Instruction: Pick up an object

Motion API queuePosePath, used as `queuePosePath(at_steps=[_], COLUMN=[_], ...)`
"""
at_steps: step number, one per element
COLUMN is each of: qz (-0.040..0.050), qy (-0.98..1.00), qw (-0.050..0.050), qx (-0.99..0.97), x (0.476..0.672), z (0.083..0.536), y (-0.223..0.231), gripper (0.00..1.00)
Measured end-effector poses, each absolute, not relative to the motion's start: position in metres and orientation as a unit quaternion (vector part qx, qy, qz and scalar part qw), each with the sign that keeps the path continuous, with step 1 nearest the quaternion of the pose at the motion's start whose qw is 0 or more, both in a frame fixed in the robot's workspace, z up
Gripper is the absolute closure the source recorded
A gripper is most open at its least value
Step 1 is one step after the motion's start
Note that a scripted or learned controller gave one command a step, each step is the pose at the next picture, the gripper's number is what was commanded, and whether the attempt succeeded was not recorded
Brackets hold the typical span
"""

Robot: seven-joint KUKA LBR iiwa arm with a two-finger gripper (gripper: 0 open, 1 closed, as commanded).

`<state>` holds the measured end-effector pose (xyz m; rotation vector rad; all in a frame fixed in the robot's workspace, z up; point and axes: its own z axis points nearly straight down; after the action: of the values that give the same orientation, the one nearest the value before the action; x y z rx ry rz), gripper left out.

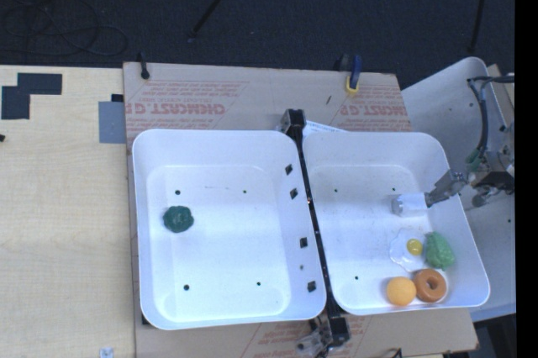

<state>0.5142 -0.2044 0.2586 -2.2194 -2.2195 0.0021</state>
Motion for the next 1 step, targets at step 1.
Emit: queuePosePath(at_steps=[1], qz=[0.0008], qy=[-0.709], qw=[0.003], qx=[-0.705], x=[0.5563], z=[0.1663], y=[-0.15], gripper=[0.0])
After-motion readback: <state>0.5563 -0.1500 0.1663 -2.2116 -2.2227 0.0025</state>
